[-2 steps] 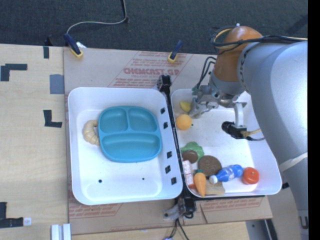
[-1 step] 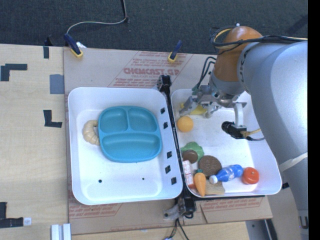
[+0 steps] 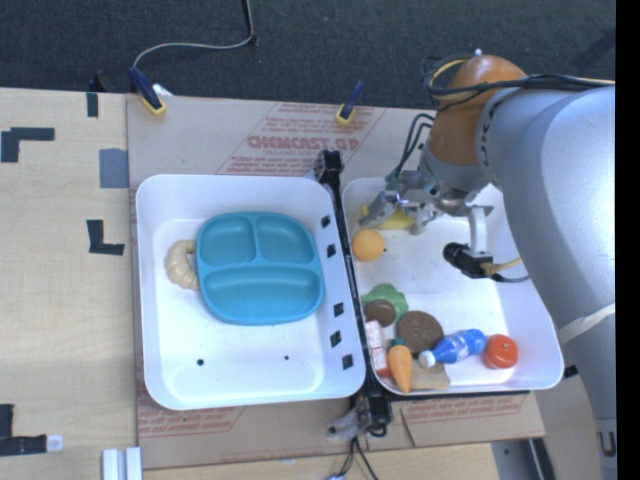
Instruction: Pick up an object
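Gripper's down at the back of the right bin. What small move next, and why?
Probably close and lift a little: the gripper sits low over a yellow object near the right white bin's back wall, with the round orange fruit just beside it. Grasp unconfirmed.

The blue three-compartment plastic tray (image 3: 260, 267) hides part of the beige croissant-shaped toy (image 3: 181, 264); the grey arm's bulk (image 3: 560, 198) runs off the right edge.

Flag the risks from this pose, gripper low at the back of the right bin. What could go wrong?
1. The gripper sits over a yellow item close to the right bin back wall; its fingers may hit the wall or miss.
2. The orange ball lies just beside it and would likely roll if nudged.
3. The bin's front corner is crowded: carrot, blue bottle, brown disc nearly touch, so a grasp there may catch two.
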You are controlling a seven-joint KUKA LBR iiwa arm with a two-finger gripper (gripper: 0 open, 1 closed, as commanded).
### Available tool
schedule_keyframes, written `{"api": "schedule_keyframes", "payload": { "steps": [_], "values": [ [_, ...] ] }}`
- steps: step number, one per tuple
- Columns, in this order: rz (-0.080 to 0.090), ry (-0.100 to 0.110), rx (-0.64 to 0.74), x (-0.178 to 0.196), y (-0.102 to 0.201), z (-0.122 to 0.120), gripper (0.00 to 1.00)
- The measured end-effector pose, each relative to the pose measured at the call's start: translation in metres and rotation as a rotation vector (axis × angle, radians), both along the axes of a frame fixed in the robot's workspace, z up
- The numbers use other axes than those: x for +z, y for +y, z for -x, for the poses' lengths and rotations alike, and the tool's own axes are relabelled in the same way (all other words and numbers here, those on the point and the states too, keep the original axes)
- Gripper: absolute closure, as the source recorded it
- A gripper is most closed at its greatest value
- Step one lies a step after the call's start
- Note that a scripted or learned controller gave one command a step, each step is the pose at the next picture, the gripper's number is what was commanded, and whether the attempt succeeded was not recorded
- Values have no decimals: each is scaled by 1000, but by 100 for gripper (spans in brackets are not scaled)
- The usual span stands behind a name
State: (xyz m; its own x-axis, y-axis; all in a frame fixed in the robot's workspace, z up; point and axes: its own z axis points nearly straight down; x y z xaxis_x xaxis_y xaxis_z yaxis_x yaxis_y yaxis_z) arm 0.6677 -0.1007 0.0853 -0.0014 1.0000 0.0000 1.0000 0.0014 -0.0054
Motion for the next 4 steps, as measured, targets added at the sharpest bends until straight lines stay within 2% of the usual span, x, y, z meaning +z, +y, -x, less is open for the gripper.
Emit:
{"api": "schedule_keyframes", "payload": {
  "steps": [1, 2, 3, 4],
  "values": [
    [2, -2, -1, 0, 6, 0, 0],
    [3, 16, 0, 7, 4, 4, 100],
    [3, 16, 0, 7, 4, 3, 0],
    [-2, 2, 2, 0, -7, 0, 0]
  ]
}}
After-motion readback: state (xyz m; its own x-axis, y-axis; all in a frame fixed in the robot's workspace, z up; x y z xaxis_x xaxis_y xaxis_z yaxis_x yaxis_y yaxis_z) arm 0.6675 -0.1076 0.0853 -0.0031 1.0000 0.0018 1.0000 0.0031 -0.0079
